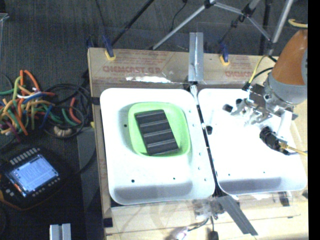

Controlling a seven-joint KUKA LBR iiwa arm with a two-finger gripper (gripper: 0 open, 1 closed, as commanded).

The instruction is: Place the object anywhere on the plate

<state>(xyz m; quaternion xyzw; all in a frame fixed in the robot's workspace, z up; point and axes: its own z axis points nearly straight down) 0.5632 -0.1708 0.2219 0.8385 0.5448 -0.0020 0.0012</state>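
A dark grey ridged block [156, 132] lies flat on the green plate [183, 134], which sits in the left white bin [150, 184]. The block covers most of the plate's middle, slightly turned. My gripper [261, 115] hangs over the upper right part of the right white bin [260, 176], well away from the plate and the block. Nothing shows in its grasp.
A metal divider [196, 59] stands at the back between the bins. Coloured cables [30, 104] and a handheld pendant [30, 174] lie on the floor at left. Tripod legs [225, 4] cross behind the bench.
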